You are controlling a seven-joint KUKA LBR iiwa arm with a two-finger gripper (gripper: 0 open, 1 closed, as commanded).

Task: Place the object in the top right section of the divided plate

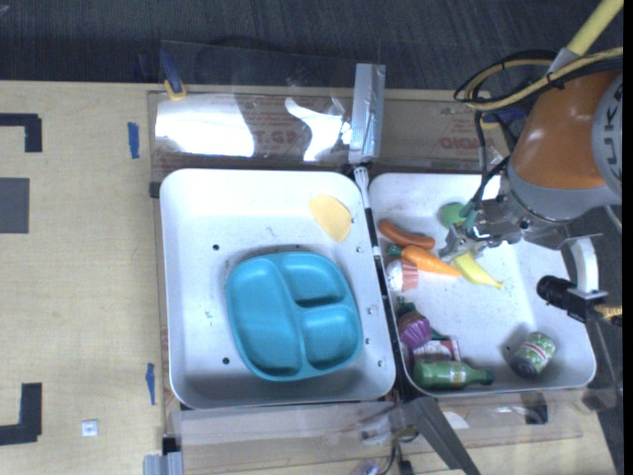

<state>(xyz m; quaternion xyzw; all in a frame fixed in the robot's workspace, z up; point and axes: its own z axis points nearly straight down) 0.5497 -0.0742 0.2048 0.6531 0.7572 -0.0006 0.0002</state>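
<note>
Pincer was parked low over the right bin, right at the carrot and banana near its left wall; whether it was clenched couldn't be told. Blue plate was sat in the left bin, nothing on it. One item probably should be pinched cleanly, mid-body, neighbours left alone. Red lettering on the cardboard behind couldn't be read.
</note>
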